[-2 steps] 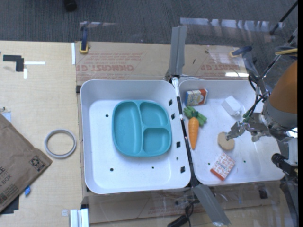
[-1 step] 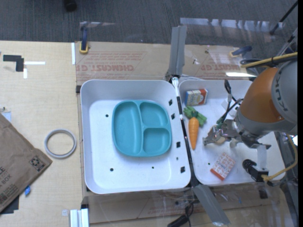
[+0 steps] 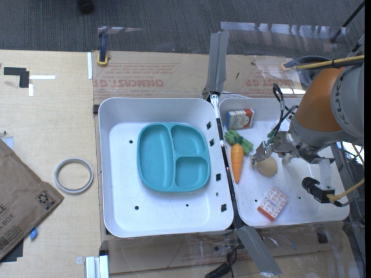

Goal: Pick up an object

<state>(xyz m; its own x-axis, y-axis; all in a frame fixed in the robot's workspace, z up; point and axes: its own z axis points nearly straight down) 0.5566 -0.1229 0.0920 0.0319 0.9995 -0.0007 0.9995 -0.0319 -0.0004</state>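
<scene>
My gripper [image 3: 264, 153] hangs low in the right bin [image 3: 301, 210], reaching in from the right. Just below its tip and touching or nearly touching it lies a beige round object [image 3: 268, 167]. An orange carrot with a green top [image 3: 236, 160] lies to the left of the gripper, along the bin's left wall. A small white and orange carton [image 3: 240, 119] stands at the bin's back left. A red and white packet [image 3: 272, 204] lies flat toward the front. Nothing visibly hangs from the gripper.
The left bin [image 3: 116, 172] bears a teal divided plate [image 3: 173, 156]. A roll of tape [image 3: 74, 175] and a brown cardboard box [image 3: 20, 204] lie on the wooden bench at left. Cables run beside the arm at right.
</scene>
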